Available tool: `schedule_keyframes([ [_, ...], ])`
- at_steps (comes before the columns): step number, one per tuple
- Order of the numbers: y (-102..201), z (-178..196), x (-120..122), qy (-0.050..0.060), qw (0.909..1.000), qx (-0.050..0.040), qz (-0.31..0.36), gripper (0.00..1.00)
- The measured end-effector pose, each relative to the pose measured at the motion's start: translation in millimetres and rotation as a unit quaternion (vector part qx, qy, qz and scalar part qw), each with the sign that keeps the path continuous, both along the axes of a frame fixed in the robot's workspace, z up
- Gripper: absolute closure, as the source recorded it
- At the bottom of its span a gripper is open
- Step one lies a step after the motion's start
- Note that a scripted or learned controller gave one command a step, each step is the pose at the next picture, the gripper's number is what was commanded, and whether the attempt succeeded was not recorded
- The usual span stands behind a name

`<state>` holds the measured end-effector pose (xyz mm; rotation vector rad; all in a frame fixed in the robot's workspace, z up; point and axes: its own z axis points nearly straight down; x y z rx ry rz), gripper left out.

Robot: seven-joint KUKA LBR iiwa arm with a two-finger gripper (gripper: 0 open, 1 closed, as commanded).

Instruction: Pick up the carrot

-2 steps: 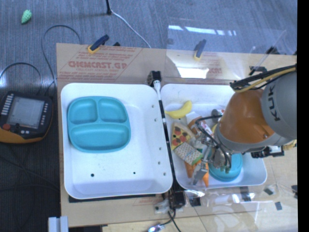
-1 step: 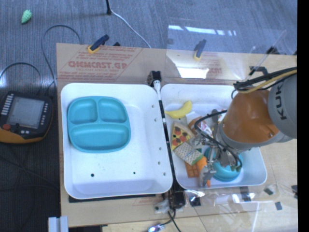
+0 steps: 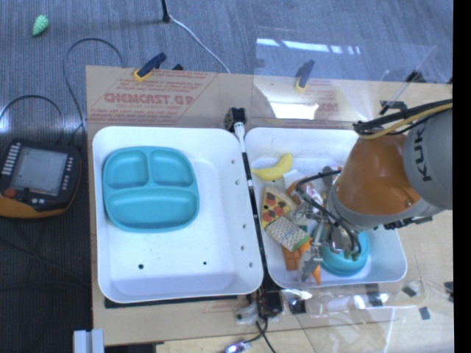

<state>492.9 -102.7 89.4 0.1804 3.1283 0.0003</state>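
The carrot [image 3: 296,259] is a small orange piece lying near the front of the right bin [image 3: 324,142], just below a tan, green-flecked toy slab [image 3: 285,233]. More orange shows at the bin's front beside a blue bowl [image 3: 347,262]. My gripper [image 3: 321,247] hangs low over this spot, directly right of the carrot and partly over the bowl's left rim. The arm's orange band [image 3: 375,176] covers the middle of the bin behind it.
A yellow banana [image 3: 274,168] and a pizza slice [image 3: 274,206] lie in the right bin's left half, close to the divider. The left bin [image 3: 221,256] holds a blue sectioned plate [image 3: 151,188]. A control pendant [image 3: 37,176] sits off the bench at left.
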Motion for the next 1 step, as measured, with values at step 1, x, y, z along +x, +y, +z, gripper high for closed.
schedule_keyframes([
  [1, 3.8, 0.6, -3.7, -0.005, 0.9999, -0.0022, -0.01, 0.0],
])
